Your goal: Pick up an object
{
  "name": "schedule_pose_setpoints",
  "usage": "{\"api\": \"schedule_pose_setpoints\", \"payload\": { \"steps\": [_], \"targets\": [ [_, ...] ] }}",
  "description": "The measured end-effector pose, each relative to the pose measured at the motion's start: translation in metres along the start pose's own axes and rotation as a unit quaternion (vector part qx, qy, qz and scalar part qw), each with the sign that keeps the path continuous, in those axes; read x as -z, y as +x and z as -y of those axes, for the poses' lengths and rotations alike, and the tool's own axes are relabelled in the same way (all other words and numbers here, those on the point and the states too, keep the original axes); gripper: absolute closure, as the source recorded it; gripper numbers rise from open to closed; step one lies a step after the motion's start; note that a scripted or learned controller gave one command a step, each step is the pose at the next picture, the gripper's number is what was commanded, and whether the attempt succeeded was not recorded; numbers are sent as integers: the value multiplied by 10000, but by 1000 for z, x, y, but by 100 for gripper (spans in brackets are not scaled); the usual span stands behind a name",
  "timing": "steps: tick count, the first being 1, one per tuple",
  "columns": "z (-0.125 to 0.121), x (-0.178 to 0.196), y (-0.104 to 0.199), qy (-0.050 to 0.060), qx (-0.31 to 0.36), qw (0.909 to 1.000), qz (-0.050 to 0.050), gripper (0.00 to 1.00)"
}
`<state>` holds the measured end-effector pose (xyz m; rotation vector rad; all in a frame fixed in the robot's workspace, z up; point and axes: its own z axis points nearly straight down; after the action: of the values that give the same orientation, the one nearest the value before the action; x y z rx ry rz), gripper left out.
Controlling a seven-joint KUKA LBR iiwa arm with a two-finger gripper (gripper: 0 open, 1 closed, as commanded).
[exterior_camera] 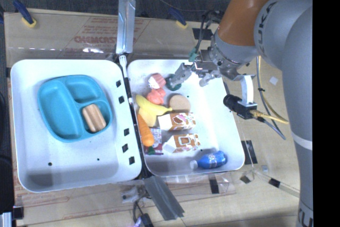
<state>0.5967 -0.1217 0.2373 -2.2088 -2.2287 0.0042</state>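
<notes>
Bench, two white bins (21,130). Gripper (192,75) above right bin's far end, fingers spread, holding nothing; tips blurred. Right bin: banana (150,107), carrot (146,133), two cartons (178,122), blue bottle (211,159). Left: teal tray (61,109), one bread roll (94,117).

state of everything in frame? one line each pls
hand: over the right bin's upper part, nothing seen held
blue tray: flat in the left bin, bread roll in its lower right compartment
banana: lying in the right bin
carrot: lying along that bin's left wall
blue bottle: on its side, near edge
</notes>
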Motion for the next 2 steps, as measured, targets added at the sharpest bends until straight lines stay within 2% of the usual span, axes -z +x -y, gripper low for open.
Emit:
{"api": "schedule_pose_setpoints", "payload": {
  "steps": [1, 2],
  "targets": [
    [-39, -135, -2, 38, 876, 9961, -7, 0],
    [-24, -142, 21, -33, 1906, 9817, 31, 0]
  ]
}}
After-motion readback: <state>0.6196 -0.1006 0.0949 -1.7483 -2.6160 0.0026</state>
